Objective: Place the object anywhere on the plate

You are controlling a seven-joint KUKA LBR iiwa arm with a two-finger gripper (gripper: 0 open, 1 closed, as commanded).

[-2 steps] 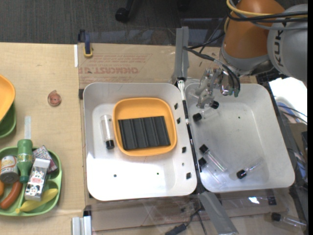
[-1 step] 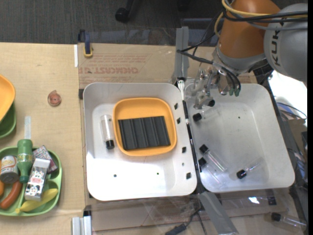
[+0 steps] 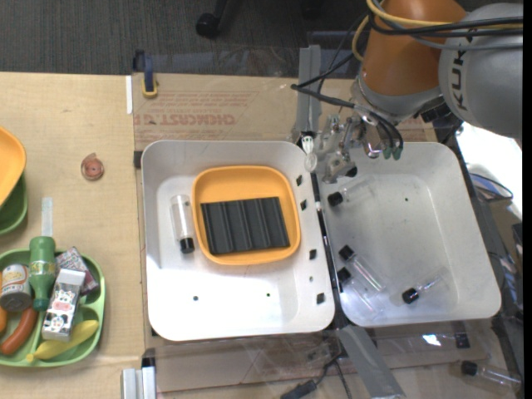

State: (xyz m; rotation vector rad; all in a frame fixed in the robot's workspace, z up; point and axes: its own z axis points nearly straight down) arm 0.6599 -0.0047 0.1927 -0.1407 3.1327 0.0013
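Observation:
An orange-yellow plate (image 3: pixel 246 183) lies in the left bin (image 3: pixel 166 306). A dark grey ribbed slab (image 3: pixel 246 226) rests flat on the plate and covers most of its middle. A clear vial with a black cap (image 3: pixel 181 221) lies on the bin floor just left of the plate, touching its rim or nearly so. My gripper (image 3: pixel 342 155) hangs over the back left corner of the right bin (image 3: pixel 465 223), right of the plate and beyond the wall between the bins. I see nothing that is plainly held in it.
Several clear vials with black caps lie in the right bin, one (image 3: pixel 339 196) just under the gripper and others (image 3: pixel 359 269) (image 3: pixel 417 291) near the front. A green tray of toy food (image 3: pixel 50 306) and a yellow dish (image 3: pixel 10 169) sit on the bench at the left.

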